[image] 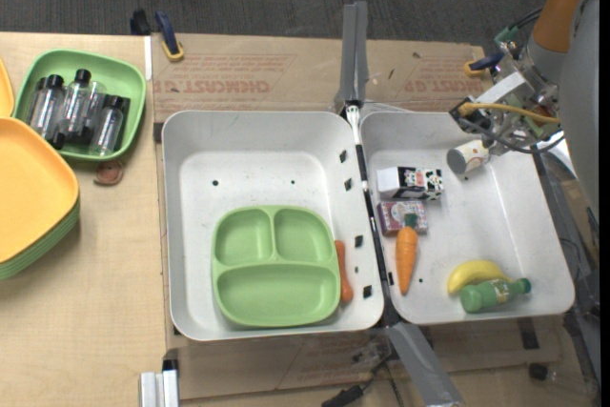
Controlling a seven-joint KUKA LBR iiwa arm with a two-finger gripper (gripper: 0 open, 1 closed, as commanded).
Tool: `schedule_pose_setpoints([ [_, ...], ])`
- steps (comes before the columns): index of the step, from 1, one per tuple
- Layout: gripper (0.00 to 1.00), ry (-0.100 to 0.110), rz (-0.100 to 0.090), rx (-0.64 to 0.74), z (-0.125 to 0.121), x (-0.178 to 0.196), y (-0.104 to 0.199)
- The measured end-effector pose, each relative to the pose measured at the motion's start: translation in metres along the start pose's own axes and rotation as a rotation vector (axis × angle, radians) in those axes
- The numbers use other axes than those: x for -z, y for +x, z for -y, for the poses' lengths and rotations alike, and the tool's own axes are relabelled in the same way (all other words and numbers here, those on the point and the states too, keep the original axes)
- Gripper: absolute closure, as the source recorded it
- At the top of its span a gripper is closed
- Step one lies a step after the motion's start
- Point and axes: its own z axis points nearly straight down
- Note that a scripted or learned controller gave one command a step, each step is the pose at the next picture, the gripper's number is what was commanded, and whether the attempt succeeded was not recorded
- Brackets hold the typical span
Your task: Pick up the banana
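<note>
Your banana [474, 274] lies in the right bin [519, 205], near its front edge, with a green bottle [494, 294] touching it on the front side. To its left you see a carrot [406, 256] lying lengthwise, its green top against a small pink packet [401, 215], and behind that a black-and-white carton [410, 183]. The gripper [474, 151] sits over the back right part of the same bin, well apart from the banana; you cannot tell how it stands, released or clenched. In the left bin [191, 205] a green divided plate [276, 265] rests near the front, with a second, smaller carrot [342, 271] along its right edge.
</note>
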Motion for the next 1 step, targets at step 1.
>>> schedule_pose_setpoints([
  [1,1.0,0.002,0.001,0.216,0.0305,-0.0351,-0.0139],
])
